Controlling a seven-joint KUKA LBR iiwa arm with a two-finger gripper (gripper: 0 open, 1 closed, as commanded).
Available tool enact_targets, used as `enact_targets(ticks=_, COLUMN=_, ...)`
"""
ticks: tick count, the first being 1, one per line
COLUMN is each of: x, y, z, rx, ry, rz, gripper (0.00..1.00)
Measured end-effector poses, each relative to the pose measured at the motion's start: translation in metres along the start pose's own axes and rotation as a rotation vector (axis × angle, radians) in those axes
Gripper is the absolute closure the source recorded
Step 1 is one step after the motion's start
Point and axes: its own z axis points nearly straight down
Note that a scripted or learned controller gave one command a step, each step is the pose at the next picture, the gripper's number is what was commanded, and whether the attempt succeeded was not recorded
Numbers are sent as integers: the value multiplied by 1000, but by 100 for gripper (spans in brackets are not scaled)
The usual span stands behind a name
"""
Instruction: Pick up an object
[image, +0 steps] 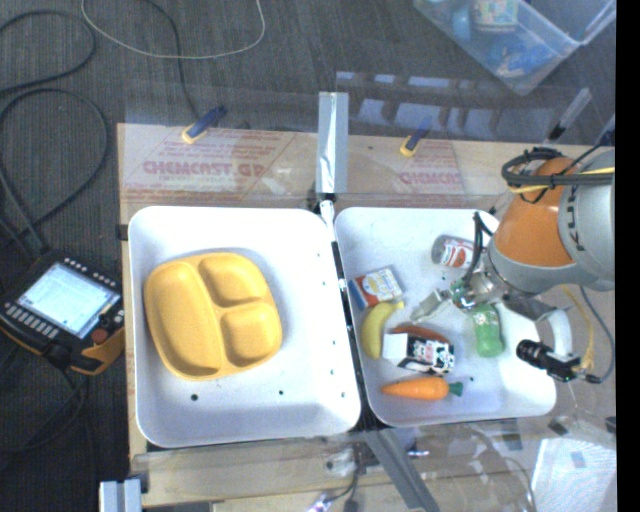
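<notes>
Bench: two white bins side by side.
Left bin: yellow tray.
Right bin: banana, carrot, green bottle.
Gripper: above right bin; grip cannot be judged.

Dark carpet floor surrounds the wooden bench.

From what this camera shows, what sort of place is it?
Probably a robotics lab test bench. A robot arm reaches over two white bins, toy-like food such as a carrot lies there, and a control pendant sits on the floor.
</notes>
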Motion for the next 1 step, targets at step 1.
enact_targets(ticks=1, x=63, y=3, z=-1, rx=2, ry=-3, rz=-215, gripper=0)
